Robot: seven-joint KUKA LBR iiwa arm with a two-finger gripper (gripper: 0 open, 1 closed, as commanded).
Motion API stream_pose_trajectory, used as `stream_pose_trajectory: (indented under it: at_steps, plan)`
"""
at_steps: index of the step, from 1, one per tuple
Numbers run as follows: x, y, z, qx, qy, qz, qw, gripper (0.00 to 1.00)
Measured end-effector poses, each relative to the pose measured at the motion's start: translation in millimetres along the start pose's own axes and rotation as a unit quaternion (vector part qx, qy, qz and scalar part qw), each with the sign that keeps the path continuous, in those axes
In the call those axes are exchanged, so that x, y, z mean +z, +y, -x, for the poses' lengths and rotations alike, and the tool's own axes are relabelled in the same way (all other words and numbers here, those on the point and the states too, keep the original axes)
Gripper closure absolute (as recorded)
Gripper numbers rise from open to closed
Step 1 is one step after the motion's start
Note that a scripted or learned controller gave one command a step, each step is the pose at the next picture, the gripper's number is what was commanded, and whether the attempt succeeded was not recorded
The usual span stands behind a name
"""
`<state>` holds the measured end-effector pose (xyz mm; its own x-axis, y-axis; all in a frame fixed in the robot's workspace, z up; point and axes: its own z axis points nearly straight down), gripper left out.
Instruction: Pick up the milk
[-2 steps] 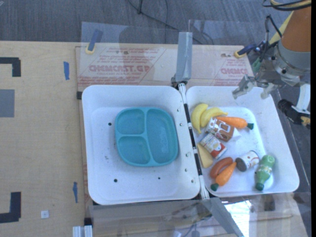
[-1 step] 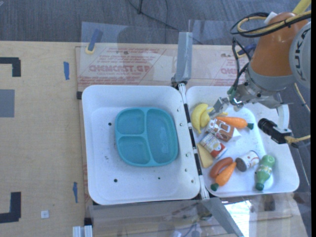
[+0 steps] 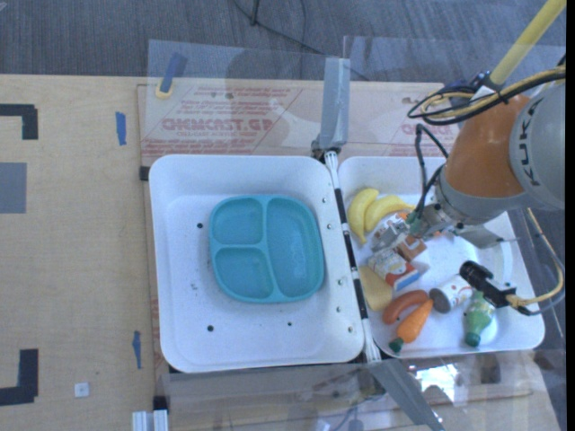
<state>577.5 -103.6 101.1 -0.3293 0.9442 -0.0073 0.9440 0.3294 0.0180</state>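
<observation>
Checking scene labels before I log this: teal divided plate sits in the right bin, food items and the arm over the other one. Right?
Not quite. The camera view shows the teal divided plate in the left bin, not the right. The rest stands: the bananas, carrot and other food lie in the right bin, with the arm over it.
</observation>
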Motion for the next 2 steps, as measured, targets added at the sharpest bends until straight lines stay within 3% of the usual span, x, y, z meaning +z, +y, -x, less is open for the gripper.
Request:
stream_pose_trajectory:
  at_steps: [1, 2]
  plan:
    - [-8, -2, 2, 0.003, 0.0, 0.0, 1.0, 1.0]
    - [-83, 75, -40, 0.064, 0.002, -0.008, 0.9979, 1.0]
